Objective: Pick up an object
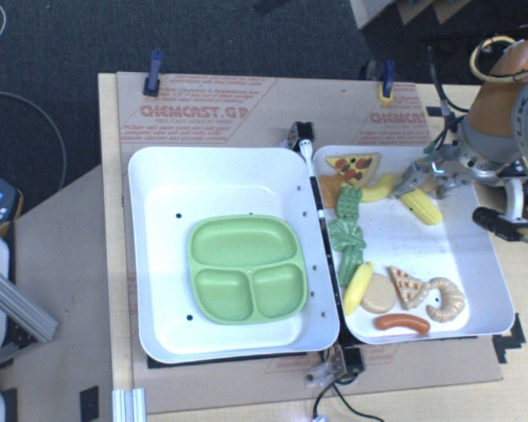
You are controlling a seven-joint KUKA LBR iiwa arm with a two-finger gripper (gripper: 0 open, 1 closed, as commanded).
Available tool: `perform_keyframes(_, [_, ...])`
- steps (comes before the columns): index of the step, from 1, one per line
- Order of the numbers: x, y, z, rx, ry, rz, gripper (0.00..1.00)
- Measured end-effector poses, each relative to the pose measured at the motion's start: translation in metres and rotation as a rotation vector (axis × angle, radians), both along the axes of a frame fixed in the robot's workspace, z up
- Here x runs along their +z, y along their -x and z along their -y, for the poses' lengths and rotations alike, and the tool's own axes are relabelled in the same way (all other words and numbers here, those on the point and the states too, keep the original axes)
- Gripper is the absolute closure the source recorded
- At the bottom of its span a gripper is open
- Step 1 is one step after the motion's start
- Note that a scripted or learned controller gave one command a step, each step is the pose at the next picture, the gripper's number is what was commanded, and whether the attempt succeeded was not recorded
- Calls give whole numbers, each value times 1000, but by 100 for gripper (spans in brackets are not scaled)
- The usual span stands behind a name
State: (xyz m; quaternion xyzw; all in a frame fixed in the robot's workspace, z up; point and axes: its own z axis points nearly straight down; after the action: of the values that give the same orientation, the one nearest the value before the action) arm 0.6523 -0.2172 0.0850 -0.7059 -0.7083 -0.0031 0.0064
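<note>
The hand (pixel 429 176) is hovering low at the back of the right bin (pixel 475 275), just beside the corn (pixel 421 206); how far it is opening cannot be told, and nothing is showing in its grip. Judging by that, the pick is barely starting: every toy is lying in the bin, so grasp and lift are remaining. The left bin (pixel 150 236) is carrying a green tray (pixel 245 268). Both bins are sitting on a cardboard-covered tabletop (pixel 202 112) above dark carpet (pixel 70 25).
</note>
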Motion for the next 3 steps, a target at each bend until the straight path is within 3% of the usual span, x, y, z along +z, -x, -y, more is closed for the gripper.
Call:
perform_keyframes(1, [0,25,-8,-3,11,1,0])
perform_keyframes(2, [11,24,-7,-2,14,5,100])
perform_keyframes(3, [41,14,-88,3,13,7,100])
